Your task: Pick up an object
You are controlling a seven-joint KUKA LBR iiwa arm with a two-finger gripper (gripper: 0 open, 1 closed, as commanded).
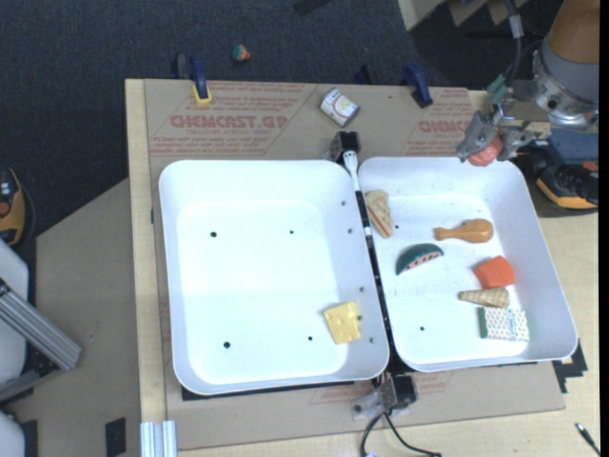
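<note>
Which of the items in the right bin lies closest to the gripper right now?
The drumstick-shaped tan piece. It sits highest on the bin's arm side, below the gripper, which holds a reddish piece. The wedge, watermelon slice and orange block lie farther.

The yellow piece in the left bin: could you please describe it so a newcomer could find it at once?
Look at the left bin of the two white bins. Near its front right corner, close to the wall shared with the right bin, lies the yellow cheese wedge. It is blocky, pale yellow with small holes, and sits apart from the other toys.
</note>
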